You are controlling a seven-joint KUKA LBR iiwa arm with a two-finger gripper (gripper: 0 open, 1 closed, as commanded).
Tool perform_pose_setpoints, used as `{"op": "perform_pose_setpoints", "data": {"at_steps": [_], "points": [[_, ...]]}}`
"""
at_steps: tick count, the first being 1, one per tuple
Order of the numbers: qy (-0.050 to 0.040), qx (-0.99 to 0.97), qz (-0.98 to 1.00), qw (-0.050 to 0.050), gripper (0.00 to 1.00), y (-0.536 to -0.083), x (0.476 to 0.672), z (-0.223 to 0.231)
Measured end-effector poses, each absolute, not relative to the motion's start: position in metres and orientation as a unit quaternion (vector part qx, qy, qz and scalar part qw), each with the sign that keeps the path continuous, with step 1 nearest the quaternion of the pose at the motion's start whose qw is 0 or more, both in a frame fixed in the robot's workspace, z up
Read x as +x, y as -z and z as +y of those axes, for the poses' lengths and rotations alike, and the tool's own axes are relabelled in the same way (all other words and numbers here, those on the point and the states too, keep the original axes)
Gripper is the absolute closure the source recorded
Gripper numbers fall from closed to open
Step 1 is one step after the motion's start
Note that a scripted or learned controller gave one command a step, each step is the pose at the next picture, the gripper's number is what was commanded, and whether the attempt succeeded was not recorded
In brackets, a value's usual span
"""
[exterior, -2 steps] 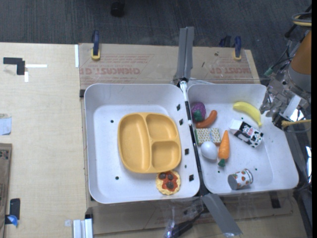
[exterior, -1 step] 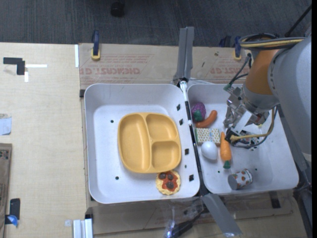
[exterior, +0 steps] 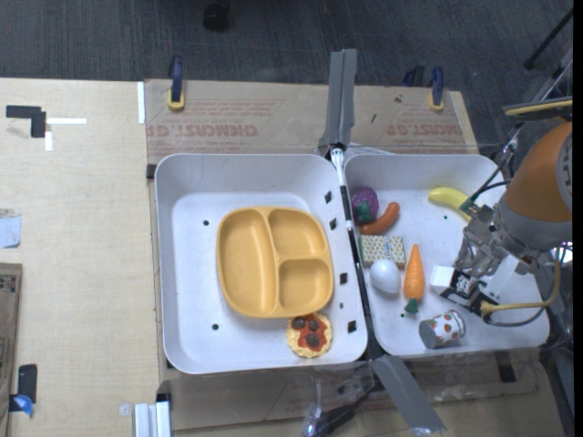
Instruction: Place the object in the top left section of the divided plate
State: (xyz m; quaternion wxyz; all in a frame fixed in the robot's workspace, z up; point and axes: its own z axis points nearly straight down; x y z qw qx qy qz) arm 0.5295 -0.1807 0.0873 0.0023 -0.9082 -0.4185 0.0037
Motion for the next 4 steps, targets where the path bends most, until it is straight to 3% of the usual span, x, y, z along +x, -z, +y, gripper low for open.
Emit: {"op": "perform_pose_setpoints", "data": {"at_steps": [1, 2, 3, 4], "points": [[-0.0036, -0.919, -0.394, 0.002, 1.00, -0.087, 0.608, -0.202], [-0.0072, -0.919, -0.395, 0.004, 1.00, -0.091, 0.608, -0.202], [-0.0037, -0.933, -0.360, 0.002, 1.00, -0.087, 0.574, -0.195], [-0.0036, -0.919, -0.394, 0.003, 1.00, -0.098, 0.554, -0.186]]}}
